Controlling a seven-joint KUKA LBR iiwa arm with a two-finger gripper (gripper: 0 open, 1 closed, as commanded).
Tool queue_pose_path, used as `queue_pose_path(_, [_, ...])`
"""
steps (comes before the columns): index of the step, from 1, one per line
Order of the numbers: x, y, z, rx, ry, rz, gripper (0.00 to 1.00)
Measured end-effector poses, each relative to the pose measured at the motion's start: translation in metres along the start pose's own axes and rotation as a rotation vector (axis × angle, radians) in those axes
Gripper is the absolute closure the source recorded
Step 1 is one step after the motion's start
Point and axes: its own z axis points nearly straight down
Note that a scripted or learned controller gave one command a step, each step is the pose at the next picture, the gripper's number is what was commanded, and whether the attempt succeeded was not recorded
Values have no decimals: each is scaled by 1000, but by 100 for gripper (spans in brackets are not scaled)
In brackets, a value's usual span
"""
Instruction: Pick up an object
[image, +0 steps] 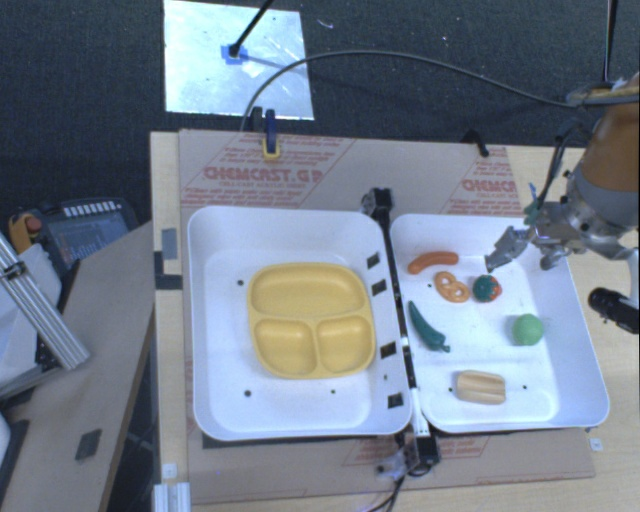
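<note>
Objects such as the green ball (527, 328) lie ungrasped in the right bin (575, 300); the jaws' state cannot be told, so picking remains undone.

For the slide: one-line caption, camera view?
Gripper hovers above toy foods in the right bin; yellow tray sits in the left.

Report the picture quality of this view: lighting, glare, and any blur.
Camera view: lighting is even and soft; the white bins are bright but keep their edges, with faint shadows under the yellow tray and toys. The silver sheet at top shows mottled glare. The gripper looks slightly soft; the green ball is sharper.
</note>
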Motion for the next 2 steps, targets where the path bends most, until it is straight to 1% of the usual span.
queue_pose_path(1, [0, 2, -6, -11, -2, -2, 0])
queue_pose_path(2, [1, 6, 36, -8, -2, -1, 0])
